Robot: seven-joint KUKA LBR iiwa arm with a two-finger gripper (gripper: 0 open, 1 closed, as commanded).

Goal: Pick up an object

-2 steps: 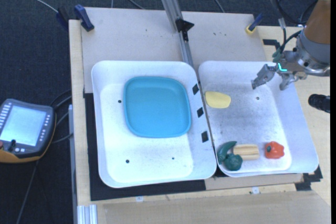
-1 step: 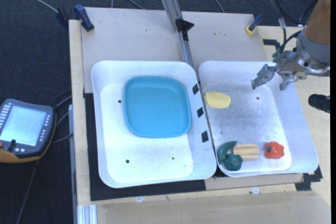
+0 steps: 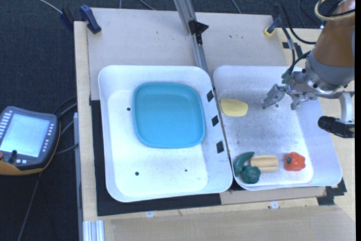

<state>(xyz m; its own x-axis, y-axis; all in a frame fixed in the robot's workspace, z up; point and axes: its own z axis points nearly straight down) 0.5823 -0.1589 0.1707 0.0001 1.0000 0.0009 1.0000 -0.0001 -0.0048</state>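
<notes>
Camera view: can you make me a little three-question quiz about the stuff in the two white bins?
1. True or false: the blue plate lies in the left bin.
2. Which sits nearest the left bin? A) orange-red toy B) yellow piece C) tan block
3. Fill in: the green toy touches the ___ block.

Key: 1 true; 2 B; 3 tan.

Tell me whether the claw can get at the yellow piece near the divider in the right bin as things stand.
Probably yes. The claw hangs over the right bin, and the yellow piece lies apart on bare bin floor to its left, with nothing between them. The other pieces sit along the near rim, out of the way.
</notes>
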